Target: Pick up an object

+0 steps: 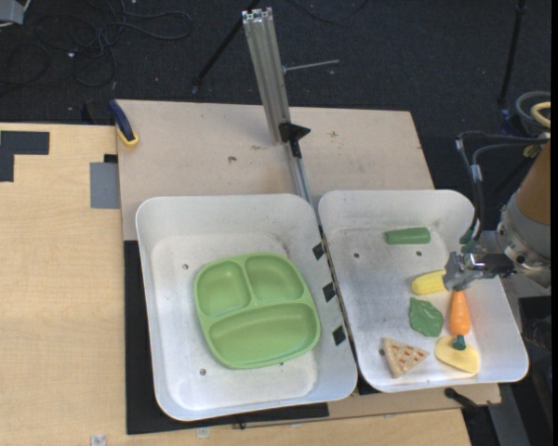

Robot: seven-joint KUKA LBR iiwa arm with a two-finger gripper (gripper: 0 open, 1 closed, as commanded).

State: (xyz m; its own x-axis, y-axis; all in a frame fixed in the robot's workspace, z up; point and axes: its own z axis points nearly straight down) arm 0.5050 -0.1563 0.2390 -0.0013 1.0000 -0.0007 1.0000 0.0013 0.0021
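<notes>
The grey metal two-finger pincer (465, 269) hangs over the right shallow white plastic bin (372, 360), with the small yellow plastic piece (429, 283) touching its left side and the orange toy carrot (458, 313) just below it. To grasp well, I would centre over one piece and descend straight. Whether the pincer is open or closed I cannot tell; its tips are blurred.
</notes>
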